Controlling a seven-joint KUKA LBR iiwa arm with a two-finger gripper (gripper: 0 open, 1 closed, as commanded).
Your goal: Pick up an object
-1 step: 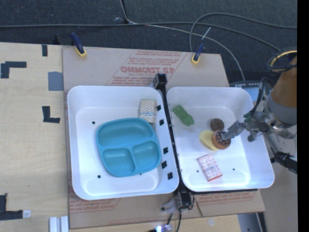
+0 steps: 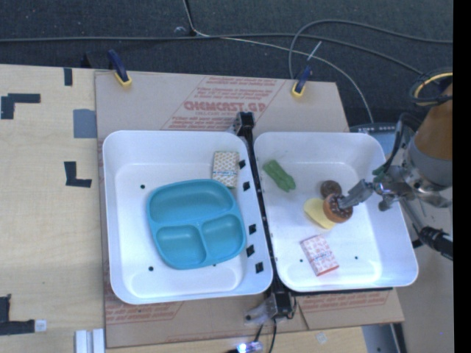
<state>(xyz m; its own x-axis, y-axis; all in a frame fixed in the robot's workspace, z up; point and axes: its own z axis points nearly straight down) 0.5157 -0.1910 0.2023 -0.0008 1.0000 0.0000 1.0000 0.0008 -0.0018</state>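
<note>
Camera view has the gripper (image 2: 344, 204) low in the right bin (image 2: 383, 267), at a brown donut (image 2: 335, 201) lying on a yellow piece (image 2: 316, 212); jaw state unclear; nothing lifted yet.

We see even, fairly bright overhead light, slightly cool. The white bins (image 2: 188, 149) glare a bit, washing out their walls. Shadows are soft and short. Focus is mildly soft overall; the arm (image 2: 434, 142) at right looks blurred. Dark floor (image 2: 243, 6) stays dim.
</note>
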